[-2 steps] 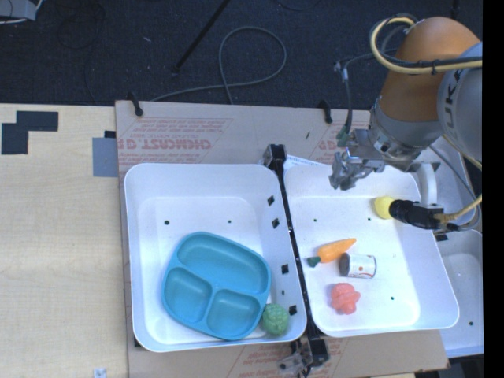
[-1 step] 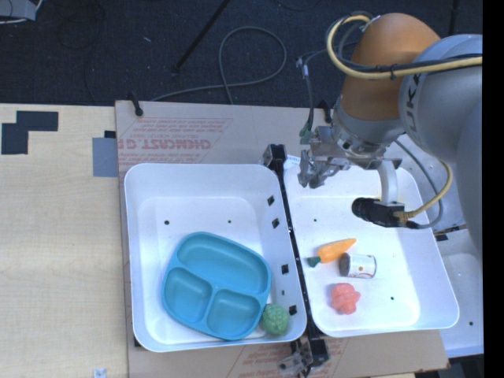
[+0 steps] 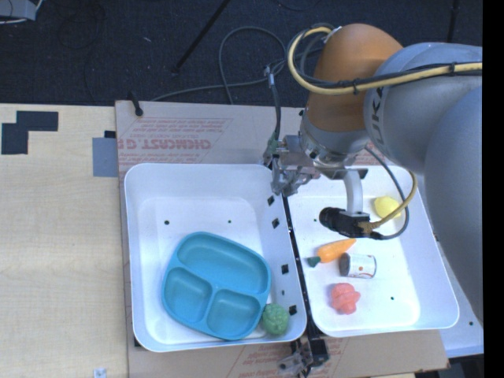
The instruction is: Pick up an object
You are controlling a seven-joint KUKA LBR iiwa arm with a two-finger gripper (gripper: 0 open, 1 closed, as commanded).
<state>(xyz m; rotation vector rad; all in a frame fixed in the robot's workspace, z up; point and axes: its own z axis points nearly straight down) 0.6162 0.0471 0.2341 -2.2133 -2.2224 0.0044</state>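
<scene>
Arm (image 3: 429, 93) upper right; gripper (image 3: 288, 179) centre frame, over left bin (image 3: 197, 211) right rim; spread or pressed together, cannot tell.

A pale wooden surface (image 3: 55, 250) with dark grey patches (image 3: 31, 128) carries a brown cardboard sheet (image 3: 181, 136). Beyond it, dark floor (image 3: 118, 38) strewn with thin cables (image 3: 236, 46).

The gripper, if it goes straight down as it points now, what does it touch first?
Probably the joined rims of the two bins: the gripper seems to hang over them, near their far end. The carrot lies off to one side. Height is unclear from this view.
</scene>
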